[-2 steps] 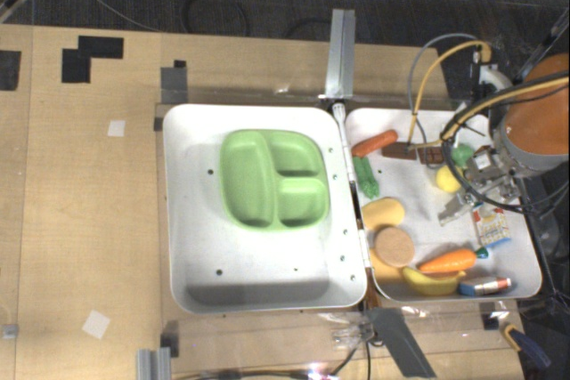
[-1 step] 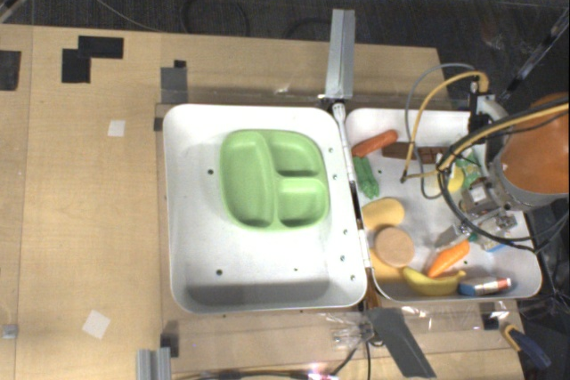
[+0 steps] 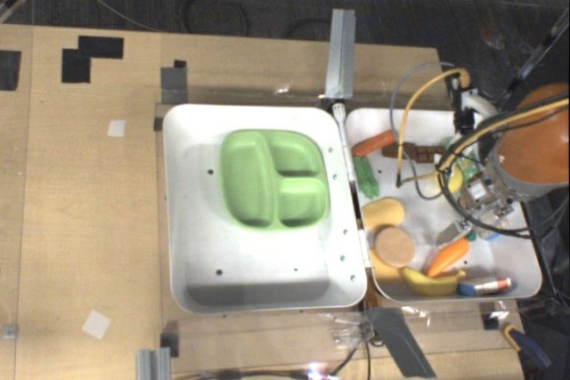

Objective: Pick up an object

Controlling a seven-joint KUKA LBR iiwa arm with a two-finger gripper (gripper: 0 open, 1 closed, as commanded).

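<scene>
Gripper (image 3: 459, 231) low beside carrot (image 3: 448, 257)

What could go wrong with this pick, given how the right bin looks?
1. The toys are crowded: the carrot, banana and round cookie lie close together near the front wall of the right bin, so the tool could nudge a neighbour or close on two things.
2. Loose cables hang over that bin and might snag or brush the hot dog.
3. The marker lies along the front wall, leaving little room beside it.
</scene>
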